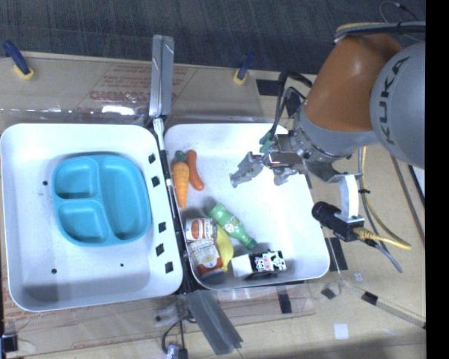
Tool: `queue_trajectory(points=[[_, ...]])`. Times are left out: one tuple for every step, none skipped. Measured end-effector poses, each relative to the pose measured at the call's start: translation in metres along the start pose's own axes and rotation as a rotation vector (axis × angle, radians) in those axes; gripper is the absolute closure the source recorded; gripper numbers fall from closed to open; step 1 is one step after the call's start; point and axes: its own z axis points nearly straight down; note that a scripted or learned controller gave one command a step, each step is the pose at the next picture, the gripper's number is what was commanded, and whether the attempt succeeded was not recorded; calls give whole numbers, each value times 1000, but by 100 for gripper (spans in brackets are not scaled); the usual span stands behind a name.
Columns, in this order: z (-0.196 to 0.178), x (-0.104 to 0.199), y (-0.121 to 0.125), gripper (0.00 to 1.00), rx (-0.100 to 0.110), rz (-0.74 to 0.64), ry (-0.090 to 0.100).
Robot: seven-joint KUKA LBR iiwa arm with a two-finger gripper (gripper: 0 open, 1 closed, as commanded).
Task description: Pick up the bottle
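Note:
The green bottle [233,226] lies on its side in the right bin [299,215], pointing diagonally from upper left to lower right, near the bin's front left. My gripper [264,172] hangs above the middle of that bin, up and to the right of the bottle and apart from it. Its fingers [244,171] are spread open with nothing between them.
Beside the bottle lie a red and white can [201,230], a yellow banana [224,247], a second packet [206,260] and a black and white carton [264,262]. An orange carrot [180,182] and a red pepper [195,170] lie along the left wall. The left bin [30,275] holds a blue divided tray [101,198].

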Motion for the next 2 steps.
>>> queue_trajectory(points=[[134,6,-7,0,1,169,1],[61,2,-27,0,-3,39,0]])
